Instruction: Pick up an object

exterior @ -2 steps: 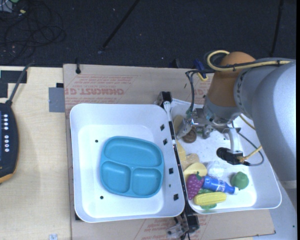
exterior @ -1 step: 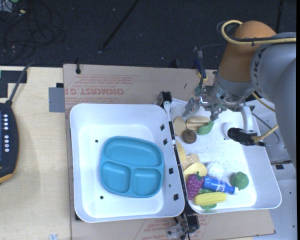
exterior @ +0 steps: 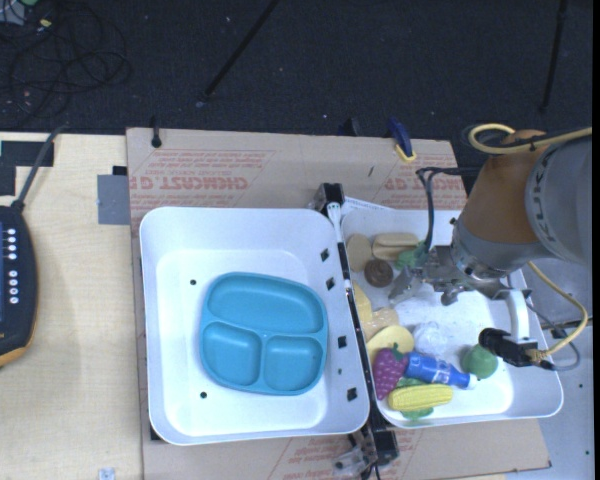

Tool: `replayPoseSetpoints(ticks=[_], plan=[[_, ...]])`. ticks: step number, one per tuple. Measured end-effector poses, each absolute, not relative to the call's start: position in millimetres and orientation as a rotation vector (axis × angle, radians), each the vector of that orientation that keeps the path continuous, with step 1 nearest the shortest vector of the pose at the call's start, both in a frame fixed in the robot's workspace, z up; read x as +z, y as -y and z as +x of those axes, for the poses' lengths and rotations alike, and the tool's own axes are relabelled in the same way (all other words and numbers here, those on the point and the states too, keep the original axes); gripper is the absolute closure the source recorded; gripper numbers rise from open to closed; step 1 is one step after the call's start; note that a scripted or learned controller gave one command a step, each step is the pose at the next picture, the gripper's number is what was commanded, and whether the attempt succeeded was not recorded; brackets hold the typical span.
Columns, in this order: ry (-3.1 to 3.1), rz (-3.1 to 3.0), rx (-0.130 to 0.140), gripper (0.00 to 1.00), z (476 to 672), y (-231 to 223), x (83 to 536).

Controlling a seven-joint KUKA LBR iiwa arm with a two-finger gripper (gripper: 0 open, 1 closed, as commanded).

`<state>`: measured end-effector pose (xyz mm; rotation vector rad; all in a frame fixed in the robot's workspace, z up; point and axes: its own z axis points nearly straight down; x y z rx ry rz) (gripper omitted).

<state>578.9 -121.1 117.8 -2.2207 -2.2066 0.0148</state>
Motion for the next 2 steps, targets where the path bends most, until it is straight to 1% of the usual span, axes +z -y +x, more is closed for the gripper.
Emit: replayPoseSetpoints(ticks=[1,2], plan=[[2.223,-2.217,0.002,0.00,645.6,93,106],[2.219,-2.216,0.007,1.00,643.2,95,116]])
